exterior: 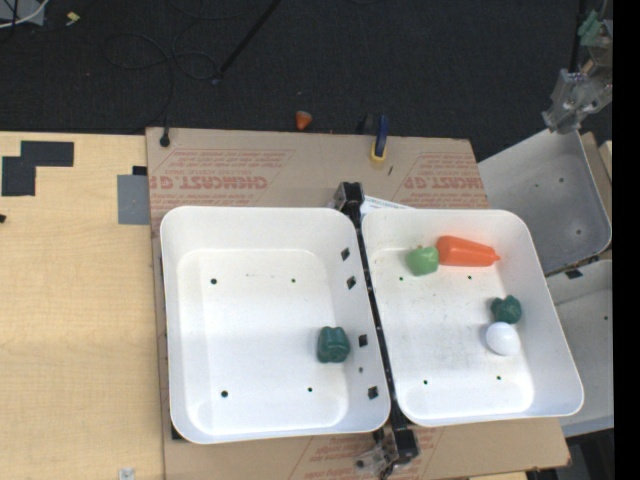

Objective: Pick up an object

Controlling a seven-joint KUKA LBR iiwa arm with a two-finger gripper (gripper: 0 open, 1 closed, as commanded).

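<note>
The right bin (540, 368) holds an orange carrot-shaped toy (466, 252) with a light green lump (423, 260) touching its left end. Nearer the bin's right wall lie a small dark green object (506, 309) and, just below it, a white ball (501, 339). The left bin (190, 298) holds one dark green pepper-like toy (333, 344) near the divider. A grey metal part that looks like my gripper (576, 103) hangs at the top right edge, well beyond the right bin's far corner and away from every object.
The bins sit on a cardboard sheet (260, 173) on a wooden bench (70, 318). A grey metal plate (545, 183) lies to the right of the bins. Clips join the bins along the middle (362, 298). Dark floor with cables lies behind.
</note>
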